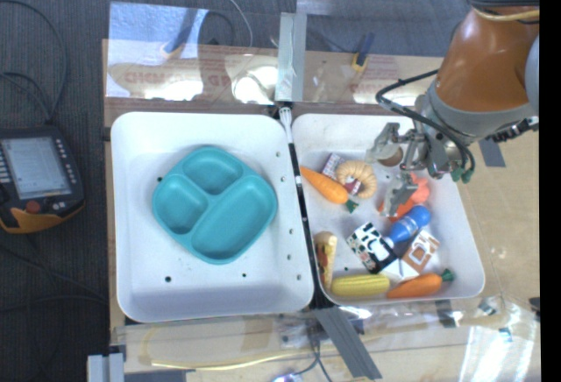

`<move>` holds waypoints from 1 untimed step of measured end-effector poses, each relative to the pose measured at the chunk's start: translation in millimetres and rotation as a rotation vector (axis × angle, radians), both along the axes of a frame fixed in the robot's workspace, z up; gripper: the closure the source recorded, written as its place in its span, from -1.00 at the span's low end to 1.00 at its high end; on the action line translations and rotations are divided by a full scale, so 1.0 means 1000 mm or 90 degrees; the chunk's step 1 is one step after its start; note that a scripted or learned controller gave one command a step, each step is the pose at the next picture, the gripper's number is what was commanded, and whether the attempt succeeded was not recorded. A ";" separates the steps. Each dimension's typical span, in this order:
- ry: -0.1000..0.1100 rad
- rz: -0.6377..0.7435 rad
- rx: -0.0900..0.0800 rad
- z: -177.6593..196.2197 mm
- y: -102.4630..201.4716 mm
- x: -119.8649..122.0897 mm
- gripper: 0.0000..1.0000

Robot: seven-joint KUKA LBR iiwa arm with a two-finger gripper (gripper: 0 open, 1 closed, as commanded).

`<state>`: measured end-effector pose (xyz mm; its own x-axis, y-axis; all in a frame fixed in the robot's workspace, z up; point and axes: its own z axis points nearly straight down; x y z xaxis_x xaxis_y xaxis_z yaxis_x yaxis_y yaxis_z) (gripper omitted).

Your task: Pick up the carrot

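Judging the carrot (322, 186) by the right bin's (469, 236) left wall a light, stiff, slick toy, we favoured gripping across its thick middle, while the gripper (405, 189) hovered nearby, fingers slightly parted, holding nothing.

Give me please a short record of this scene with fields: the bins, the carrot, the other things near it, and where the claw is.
left bin: holds a teal divided plate
right bin: holds the toy foods
carrot: lies near the right bin's left wall, apart from the claw
second carrot: at the front edge, beside a corn cob
other items: blue bottle, black-and-white toy
claw: over the right bin's right half, above the bottle
carrot held: no
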<state>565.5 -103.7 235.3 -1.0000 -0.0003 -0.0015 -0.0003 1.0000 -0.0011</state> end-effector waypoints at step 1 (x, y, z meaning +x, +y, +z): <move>0.006 -0.016 0.001 -0.098 0.001 0.053 -1.00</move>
